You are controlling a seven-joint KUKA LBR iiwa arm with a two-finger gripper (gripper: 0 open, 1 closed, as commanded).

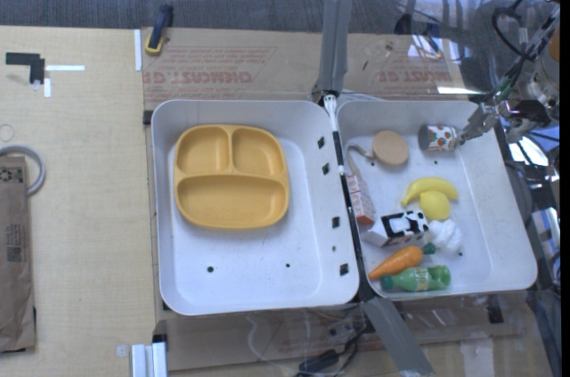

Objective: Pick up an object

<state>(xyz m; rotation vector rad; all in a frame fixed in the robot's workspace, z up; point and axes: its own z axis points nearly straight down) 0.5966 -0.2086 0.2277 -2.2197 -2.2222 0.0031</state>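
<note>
The right bin (499,215) holds several small things. A white cup with red spots (438,137) lies at the back beside a tan disc (390,148). Further forward are a yellow banana (432,187), a lemon (435,205), a black and white cow toy (405,226), a white lump (446,235), a carrot (396,260) and a green bottle (418,279). A red and white packet (359,193) lies along the bin's left wall. My gripper (467,131) reaches in from the upper right, its tip right beside the spotted cup. I cannot tell whether it touches the cup.
The left bin (258,268) holds a yellow divided plate (232,176). A metal divider (333,54) rises between the bins at the back. Cables and the arm's body crowd the upper right corner. A brown paper bag (13,241) lies on the bench at far left.
</note>
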